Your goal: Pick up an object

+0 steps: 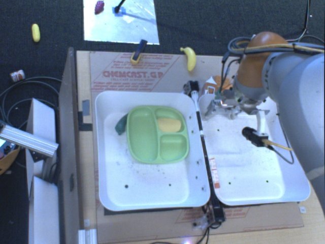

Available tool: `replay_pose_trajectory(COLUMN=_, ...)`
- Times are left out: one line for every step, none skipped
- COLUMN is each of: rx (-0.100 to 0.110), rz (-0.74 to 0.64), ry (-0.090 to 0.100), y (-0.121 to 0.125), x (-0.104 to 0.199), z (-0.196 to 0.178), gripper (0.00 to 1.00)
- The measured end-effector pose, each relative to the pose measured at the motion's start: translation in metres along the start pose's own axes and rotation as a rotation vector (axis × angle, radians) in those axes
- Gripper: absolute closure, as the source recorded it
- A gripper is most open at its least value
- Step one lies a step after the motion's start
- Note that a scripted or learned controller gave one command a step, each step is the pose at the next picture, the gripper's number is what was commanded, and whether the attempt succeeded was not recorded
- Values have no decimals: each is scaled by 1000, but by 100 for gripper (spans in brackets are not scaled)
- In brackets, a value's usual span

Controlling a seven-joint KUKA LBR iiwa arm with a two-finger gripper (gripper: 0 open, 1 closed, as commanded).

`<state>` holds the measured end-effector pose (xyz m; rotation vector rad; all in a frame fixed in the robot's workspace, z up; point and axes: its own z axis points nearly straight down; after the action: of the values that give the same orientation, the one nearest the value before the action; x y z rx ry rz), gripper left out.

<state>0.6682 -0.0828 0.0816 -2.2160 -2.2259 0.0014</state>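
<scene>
Gripper (223,107) low over far-left corner of right bin (254,187), fingers hard to read, cannot tell wide or narrow. Green divided tray (152,141) in left bin (147,192), yellow item (169,124) in its far-right compartment. Dark green object (121,124) touching tray's left edge. Banana (190,58) on surface beyond bins.
</scene>
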Motion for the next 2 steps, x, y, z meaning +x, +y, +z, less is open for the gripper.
replay_pose_trajectory(rx=-3, rz=1, ry=0, y=1, x=0, z=-3, gripper=0)
replay_pose_trajectory(rx=-5, rz=4, ry=0, y=1, x=-16, z=-4, gripper=0)
